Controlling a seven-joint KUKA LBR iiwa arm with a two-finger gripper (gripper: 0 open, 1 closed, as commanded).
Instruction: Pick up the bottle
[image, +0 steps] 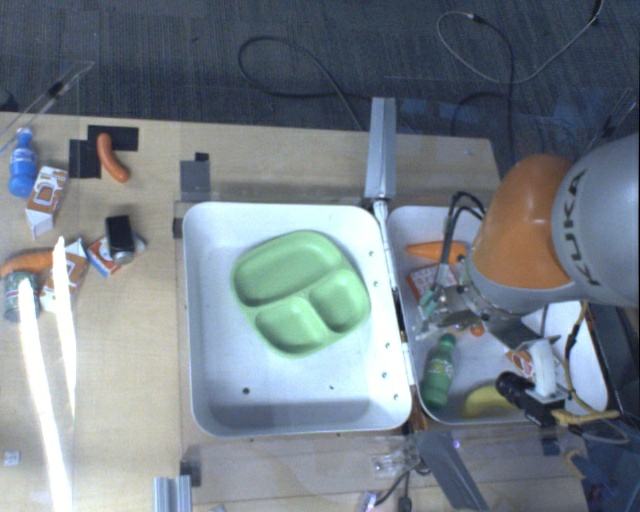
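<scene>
The big grey-and-orange arm (545, 235) looms closest, hanging over the right bin (402, 228). The gripper (445, 312) sits low beneath it, and whether it is spread or pinched together I cannot tell. The green bottle (438, 368) lies in that bin against its left wall, cap pointing up toward the gripper, long axis running along the wall. The bottle is just below the gripper: a short drop, I'd judge.

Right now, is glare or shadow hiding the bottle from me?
Camera view: the green bottle is evenly lit and readable, though soft at this resolution; a faint shadow runs along the left bin near its front wall; the arm covers much of the right bin.
</scene>
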